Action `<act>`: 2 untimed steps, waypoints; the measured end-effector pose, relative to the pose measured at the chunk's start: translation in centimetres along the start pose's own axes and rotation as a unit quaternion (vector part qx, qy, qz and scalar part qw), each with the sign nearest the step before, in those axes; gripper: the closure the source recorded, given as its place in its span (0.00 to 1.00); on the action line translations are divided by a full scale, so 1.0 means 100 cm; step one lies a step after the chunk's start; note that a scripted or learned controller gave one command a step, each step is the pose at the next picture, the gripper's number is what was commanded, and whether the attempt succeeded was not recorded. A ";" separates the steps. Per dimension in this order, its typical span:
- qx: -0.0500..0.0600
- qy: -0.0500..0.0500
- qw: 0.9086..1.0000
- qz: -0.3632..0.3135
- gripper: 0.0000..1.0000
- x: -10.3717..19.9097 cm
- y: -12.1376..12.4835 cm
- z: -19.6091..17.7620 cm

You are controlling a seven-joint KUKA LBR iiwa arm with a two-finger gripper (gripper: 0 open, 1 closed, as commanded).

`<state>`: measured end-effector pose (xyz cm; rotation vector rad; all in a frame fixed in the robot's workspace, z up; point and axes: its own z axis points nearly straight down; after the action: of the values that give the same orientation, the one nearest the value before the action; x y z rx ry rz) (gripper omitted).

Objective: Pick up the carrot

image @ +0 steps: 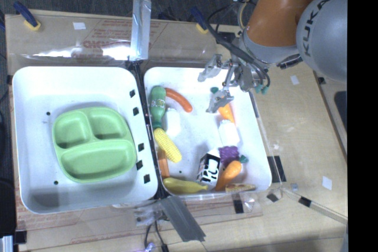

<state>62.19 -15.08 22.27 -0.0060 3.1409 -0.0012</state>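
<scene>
Two shallow white bins sit side by side; the right bin [267,150] holds a jumble of smooth plastic toy food. Nearest the bottom edge lies a curved yellow banana [183,186], with a black-and-white carton [209,169] tipped beside it and a rounded orange piece [231,170] topped by something purple. Slightly higher, a knobbly ear of corn [167,145] slants along the divider, and above it a green vegetable [157,104] stands next to a glossy orange sausage shape [179,100]. A white oblong [229,133] lies by the right wall. In the left bin [23,127] rests a matte green divided plate [93,141] with three compartments.

Higher up, toward the upper right of the frame, my gripper [222,93] hangs over the right bin's far corner. My metal fingers [216,100] are narrowly parted around the top of the carrot [227,112], a tapered orange cone, touching it; its lower end points down toward the white oblong.
</scene>
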 end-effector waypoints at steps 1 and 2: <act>-0.001 0.005 0.998 0.070 0.00 -0.019 -0.035 0.099; 0.000 0.000 0.996 0.095 0.00 -0.030 -0.058 0.131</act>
<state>65.22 -20.84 9.19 0.2909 3.1269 -0.0008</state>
